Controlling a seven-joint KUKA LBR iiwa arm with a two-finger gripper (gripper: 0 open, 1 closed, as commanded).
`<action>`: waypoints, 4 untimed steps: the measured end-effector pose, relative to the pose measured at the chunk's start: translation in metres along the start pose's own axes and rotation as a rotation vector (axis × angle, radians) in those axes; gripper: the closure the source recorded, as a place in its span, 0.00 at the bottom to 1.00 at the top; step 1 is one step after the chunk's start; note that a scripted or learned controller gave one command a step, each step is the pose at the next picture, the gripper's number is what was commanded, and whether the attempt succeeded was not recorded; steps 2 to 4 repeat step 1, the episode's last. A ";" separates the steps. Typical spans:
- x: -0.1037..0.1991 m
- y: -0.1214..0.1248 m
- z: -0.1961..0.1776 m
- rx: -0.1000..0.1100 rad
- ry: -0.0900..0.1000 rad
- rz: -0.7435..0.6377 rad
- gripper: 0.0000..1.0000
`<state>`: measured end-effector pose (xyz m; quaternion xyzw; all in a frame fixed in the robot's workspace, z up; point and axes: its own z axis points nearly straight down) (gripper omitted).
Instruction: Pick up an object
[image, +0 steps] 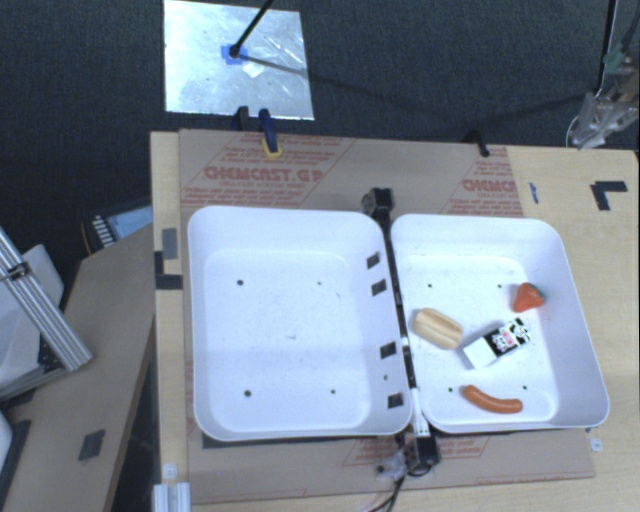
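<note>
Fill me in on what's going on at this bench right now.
Nothing is being handled at the moment. The right bin holds four small things lying apart: a bread roll, a small black-and-white carton, a sausage and a strawberry-like toy. The left bin sits beside it. Part of the robot's gear shows at the top right corner, well away from the bins, so no pick has begun.

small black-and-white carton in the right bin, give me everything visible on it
The carton is a small boxy toy, white with black patches like a cow print and a small pink mark on its upper end. It looks like plastic. It lies flat on its side, tilted diagonally, on the floor of the right bin. The bread roll lies just to its left, very close; contact cannot be told. The strawberry and the sausage lie apart from it.
</note>
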<state>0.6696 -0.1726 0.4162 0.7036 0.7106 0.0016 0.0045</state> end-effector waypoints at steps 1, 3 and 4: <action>-0.004 -0.071 0.042 0.013 0.005 0.011 1.00; -0.004 -0.071 0.042 0.013 0.005 0.011 1.00; -0.004 -0.071 0.042 0.013 0.005 0.011 1.00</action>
